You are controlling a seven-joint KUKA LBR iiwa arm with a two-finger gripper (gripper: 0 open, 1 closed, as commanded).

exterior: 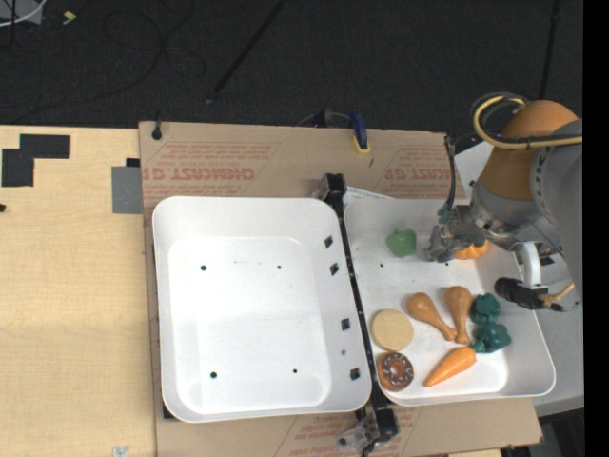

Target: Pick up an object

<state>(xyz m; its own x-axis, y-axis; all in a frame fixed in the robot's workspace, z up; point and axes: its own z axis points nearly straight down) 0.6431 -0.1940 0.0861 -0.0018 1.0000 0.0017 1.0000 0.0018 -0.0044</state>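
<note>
- The gripper [443, 248] is seen low in the right bin [533, 381], toward that bin's upper right; whether it is parted or closed cannot be told from this slant.
- A small orange object [472, 249] lies just beside the gripper on its right, partly hidden by it; no grasp on it can be made out.
- A green round object [402, 243] is placed a little to the gripper's left, apart from it.
- Lower in the same bin, two tan drumstick shapes [443, 314] are laid side by side, with a dark green clump [489, 323] just to their right.
- A tan disc [391, 330], a chocolate sprinkled doughnut [394, 370] and an orange carrot [450, 366] are set along the bin's lower edge.
- The grey arm [538, 184], with its orange band, is seen entering from the right edge of the frame.
- The left bin [171, 255] fills the middle of the frame, touching the right bin along a black divider.
- Both bins are borne on brown cardboard [247, 165], which rests on a pale wooden bench [67, 293].
- Dark carpet [285, 36] with cables is seen across the top.
</note>
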